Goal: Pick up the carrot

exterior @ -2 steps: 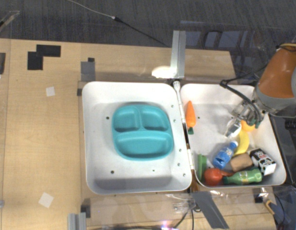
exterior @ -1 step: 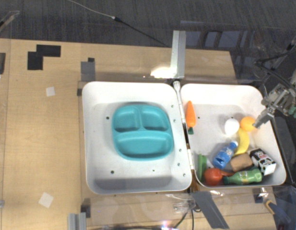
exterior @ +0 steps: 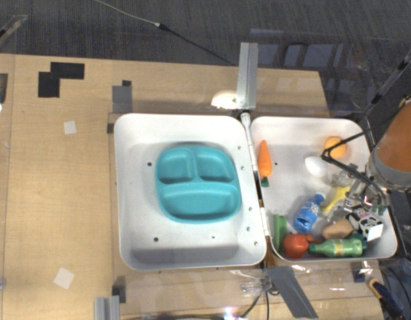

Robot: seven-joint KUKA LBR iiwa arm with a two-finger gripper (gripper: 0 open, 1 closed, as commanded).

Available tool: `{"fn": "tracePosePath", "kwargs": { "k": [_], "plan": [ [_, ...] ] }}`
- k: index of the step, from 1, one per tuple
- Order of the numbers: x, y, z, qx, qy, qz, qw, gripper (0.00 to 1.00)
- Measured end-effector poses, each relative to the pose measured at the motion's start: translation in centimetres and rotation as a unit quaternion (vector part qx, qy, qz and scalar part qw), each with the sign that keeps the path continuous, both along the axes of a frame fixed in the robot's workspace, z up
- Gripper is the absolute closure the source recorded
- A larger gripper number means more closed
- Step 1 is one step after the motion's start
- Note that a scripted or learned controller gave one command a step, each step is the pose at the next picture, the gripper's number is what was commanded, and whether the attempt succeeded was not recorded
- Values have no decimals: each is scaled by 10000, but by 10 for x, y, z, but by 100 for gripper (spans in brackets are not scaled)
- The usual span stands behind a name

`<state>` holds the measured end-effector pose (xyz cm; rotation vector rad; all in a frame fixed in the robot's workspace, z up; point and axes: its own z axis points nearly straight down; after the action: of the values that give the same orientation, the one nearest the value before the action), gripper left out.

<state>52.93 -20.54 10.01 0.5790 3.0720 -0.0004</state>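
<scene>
The carrot (exterior: 264,159) lies in my right bin (exterior: 293,127), pressed close to its left wall, long axis running from twelve to six o'clock, orange body above and a darker green end at the bottom near the wall. It sits alone there, well apart from the heap of things, so I judge it an easy target from above, though the wall just beside it leaves little room for a finger on that side.

At five o'clock from the carrot is the clutter: a blue bottle (exterior: 310,213), a yellow piece (exterior: 338,196), a red tomato-like ball (exterior: 296,245), a green bottle (exterior: 338,247) lying flat along the bin's near wall, and a tan lump (exterior: 336,229) between them. At three o'clock, toward the bin's far right corner, rests an orange round fruit (exterior: 333,145).

My claw (exterior: 362,209) hangs at the bin's right side over that heap, at about four o'clock from the carrot and well apart from it; cables and small parts crowd around it, and I cannot tell how it is set. Nothing shows as gripped.

At nine o'clock from the carrot, past the divider, the left bin (exterior: 135,179) carries a teal compartment plate (exterior: 196,182). Both bins sit on the wooden desk (exterior: 52,199). The pick looks not yet begun.
</scene>
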Motion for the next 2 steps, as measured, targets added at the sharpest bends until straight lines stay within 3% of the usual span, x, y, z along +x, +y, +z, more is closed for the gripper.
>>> {"fn": "tracePosePath", "kwargs": {
  "k": [1, 2],
  "plan": [
    [60, 7, 127, -22, -6, 1171, 9931, 0],
    [126, 9, 74, 7, 38, 1068, 9943, 0]
  ]
}}
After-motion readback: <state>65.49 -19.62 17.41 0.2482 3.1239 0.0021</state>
